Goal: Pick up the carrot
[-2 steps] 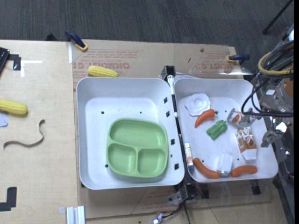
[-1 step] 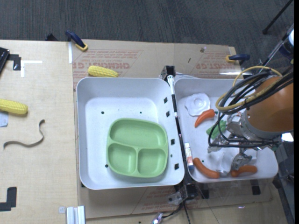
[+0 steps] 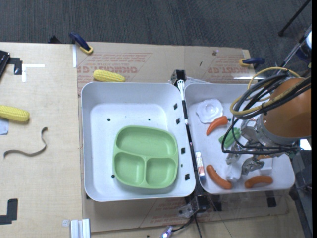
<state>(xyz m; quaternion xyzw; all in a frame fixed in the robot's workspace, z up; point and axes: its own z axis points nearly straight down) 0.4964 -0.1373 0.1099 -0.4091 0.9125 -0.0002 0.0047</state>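
Lighting even and bright; image fairly sharp.

Diffuse overhead light. The white bins (image 3: 89, 148) read near-overexposed with little surface detail. Soft, short shadows lie under the green tray (image 3: 146, 157) and along bin walls. The arm (image 3: 290, 108) at right is slightly soft and blurred. Dark floor (image 3: 148, 9) at top shows fine grain. No marked edge distortion.

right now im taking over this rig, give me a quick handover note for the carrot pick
Gripper: low over the right bin, near its front; I cannot tell what state it is in, and nothing visibly held.
Carrot: lying in the right bin's rear half beside a fried egg toy, apart from the gripper.
Also in that bin: two sausages, one front left, one front right.
Left bin: green divided plate.
Done: nothing lifted. Left: reach the carrot, grasp, lift.
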